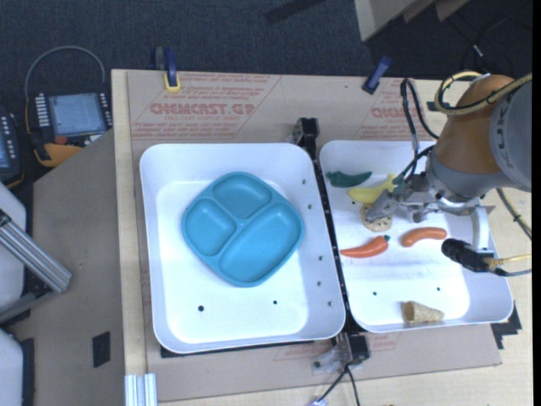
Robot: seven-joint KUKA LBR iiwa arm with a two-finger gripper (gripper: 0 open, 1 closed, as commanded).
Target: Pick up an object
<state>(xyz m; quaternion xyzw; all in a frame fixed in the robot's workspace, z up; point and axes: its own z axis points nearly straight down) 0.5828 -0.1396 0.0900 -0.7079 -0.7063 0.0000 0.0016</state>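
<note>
Two-finger gripper: lowered over round tan cookie near right white bin's far-left corner (finger state indiscernible); approach step; next, descend and close.

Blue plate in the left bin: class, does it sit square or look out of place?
The blue plate lies flat but turned at an angle to the left bin's walls, slightly askew. Nothing looks spilled or damaged.
</note>
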